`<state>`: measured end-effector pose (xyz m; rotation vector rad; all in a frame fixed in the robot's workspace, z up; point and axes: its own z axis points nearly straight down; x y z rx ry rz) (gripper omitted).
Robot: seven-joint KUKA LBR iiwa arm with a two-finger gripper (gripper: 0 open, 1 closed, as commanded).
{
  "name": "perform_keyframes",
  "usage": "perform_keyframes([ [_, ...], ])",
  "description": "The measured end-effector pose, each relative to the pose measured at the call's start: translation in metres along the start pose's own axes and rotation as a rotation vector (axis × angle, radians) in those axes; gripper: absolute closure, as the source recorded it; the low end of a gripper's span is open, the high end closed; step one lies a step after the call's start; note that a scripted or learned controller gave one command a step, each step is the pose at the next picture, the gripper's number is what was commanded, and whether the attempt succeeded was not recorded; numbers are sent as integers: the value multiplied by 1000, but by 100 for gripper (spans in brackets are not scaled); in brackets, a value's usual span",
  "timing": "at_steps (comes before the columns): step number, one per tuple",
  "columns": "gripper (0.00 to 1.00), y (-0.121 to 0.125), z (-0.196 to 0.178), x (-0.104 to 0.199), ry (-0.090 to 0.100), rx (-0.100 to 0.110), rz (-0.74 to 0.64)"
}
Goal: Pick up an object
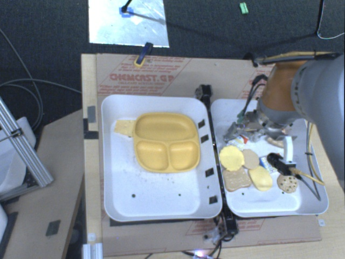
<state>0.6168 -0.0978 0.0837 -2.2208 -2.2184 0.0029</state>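
1. The things you could pick up lie in the right bin [259,201]. Take the yellow disc [232,158] as your mark: it lies flat on the bin floor, close to the wall next to the other bin.
2. A tan round piece [251,158] touches the disc on its view-right side. A toast slice [236,180] lies just below the disc in the view, and its top edge meets the disc.
3. Down and to the right of the disc, past the tan piece, a yellow lump [261,178] sits against the toast. Farther the same way you will find a speckled cookie [288,184], apart from the disc.
4. The gripper [237,129] is just above the disc in the view, low over the bin floor. You cannot tell whether it is spread or pressed together, nor whether it pinches anything.
5. Some small red, white and blue bits [241,140] lie between the gripper and the disc. They are too small for you to name.
6. The grey arm [318,90] reaches in from up and to the right of the disc, with its orange band showing above the wrist.
7. The left bin [108,144] lies to the view-left of the disc. It holds a yellow divided tray [164,142], upright, with one long compartment and two smaller ones.
8. A pale yellow flat piece [124,127] touches the side of the tray farthest from the disc.
9. Both bins rest on a printed cardboard sheet [140,77] on the table [64,144], which runs well out to the view-left of the disc.
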Motion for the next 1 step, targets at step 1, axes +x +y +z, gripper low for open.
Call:
perform_keyframes([
  [1,100,4,-12,1,-1,-8,-3],
])
